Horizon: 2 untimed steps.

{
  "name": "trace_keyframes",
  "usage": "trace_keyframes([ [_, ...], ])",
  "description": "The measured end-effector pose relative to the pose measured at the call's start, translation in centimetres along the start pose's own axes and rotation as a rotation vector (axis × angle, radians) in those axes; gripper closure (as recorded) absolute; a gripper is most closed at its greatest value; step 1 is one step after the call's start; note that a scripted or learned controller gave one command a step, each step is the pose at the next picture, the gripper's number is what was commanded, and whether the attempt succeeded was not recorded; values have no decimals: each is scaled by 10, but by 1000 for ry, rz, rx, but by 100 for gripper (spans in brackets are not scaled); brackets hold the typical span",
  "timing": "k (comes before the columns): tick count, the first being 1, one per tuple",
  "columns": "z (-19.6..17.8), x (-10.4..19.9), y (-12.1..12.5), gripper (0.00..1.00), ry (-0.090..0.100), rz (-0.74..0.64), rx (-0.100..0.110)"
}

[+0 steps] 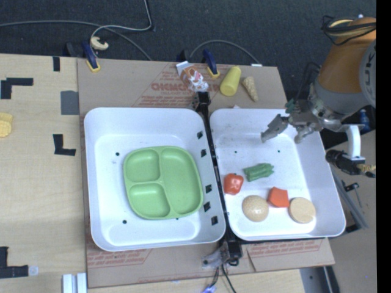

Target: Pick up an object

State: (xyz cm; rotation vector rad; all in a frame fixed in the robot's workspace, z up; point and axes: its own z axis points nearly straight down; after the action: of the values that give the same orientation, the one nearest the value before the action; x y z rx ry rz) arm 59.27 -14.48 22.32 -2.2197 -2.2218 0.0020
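Arm reached in from the right, hand (286,130) spread open with nothing held, poised over the right bin (317,163), green object (259,171) seen lying below it among other pieces.

Grey and orange robot arm (349,60) cut off by the right edge, base out of sight. Small yellow object (5,126) on the pale wooden counter (36,182) clipped by the left edge, kind unclear. Small printed packet (192,76) behind the bins too small to read. Black cable (145,8) cut off at the top edge. Far-right rim of the right-hand shallow white bin (322,157) partly covered by the metal end effector (289,129).
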Motion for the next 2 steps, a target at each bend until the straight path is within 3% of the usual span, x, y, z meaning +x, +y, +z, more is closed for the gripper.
trace_keyframes([
  [1,77,-12,-69,0,1,1,2],
  [2,137,-13,-96,0,0,0,-4],
])
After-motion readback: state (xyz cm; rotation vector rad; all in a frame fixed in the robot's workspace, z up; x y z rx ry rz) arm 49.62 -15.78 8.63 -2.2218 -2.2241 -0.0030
